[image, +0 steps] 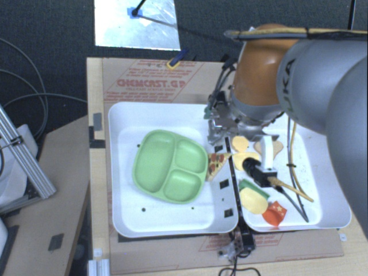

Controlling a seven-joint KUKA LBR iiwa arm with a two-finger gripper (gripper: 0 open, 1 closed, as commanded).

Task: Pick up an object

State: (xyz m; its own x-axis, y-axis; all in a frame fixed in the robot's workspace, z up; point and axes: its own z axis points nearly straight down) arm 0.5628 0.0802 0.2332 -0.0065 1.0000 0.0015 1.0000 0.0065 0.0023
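A toy pizza slice [217, 164] lies at the right edge of the left bin [123, 211], against the divider between the bins. My gripper [217, 134] hangs just above and slightly behind it, over the divider, under the grey arm with its orange band. A green divided plate [171, 167] fills the middle of the left bin, just left of the pizza slice. In the right bin [330, 211] lie a yellow round piece [253, 200], a red piece [275, 213], a small green piece [250, 186] and pale yellow pieces [248, 157] partly hidden by the wrist.
The arm covers the back and right of the right bin. A cardboard sheet [152, 82] lies under both bins. A shiny square plate [137, 16] sits on the dark floor behind. Metal framing [23, 160] stands at the left.
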